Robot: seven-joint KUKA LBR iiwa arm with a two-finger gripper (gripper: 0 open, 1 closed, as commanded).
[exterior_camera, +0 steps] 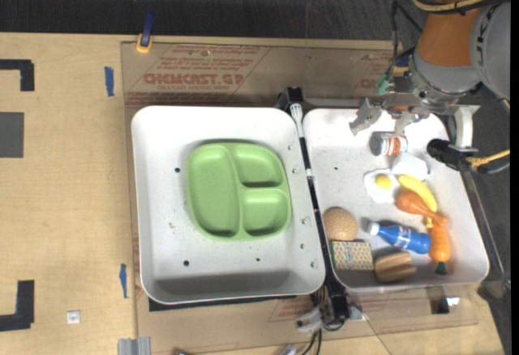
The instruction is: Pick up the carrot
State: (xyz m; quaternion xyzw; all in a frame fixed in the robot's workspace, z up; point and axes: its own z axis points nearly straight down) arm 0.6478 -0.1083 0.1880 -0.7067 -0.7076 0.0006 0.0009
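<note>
The carrot is orange with a green stub at its near end. It lies lengthwise by the right wall of the right bin, towards the near corner. My gripper hangs over the far part of that bin, well away from the carrot, pointing down. Its two grey fingers stand apart and open, with nothing between them. Just below the fingertips a small can with a red band lies on the bin floor.
Around the carrot lie a blue bottle, an orange-yellow piece, a banana, a fried egg, a brown bun, a wafer and a round loaf. The left bin holds a green divided plate.
</note>
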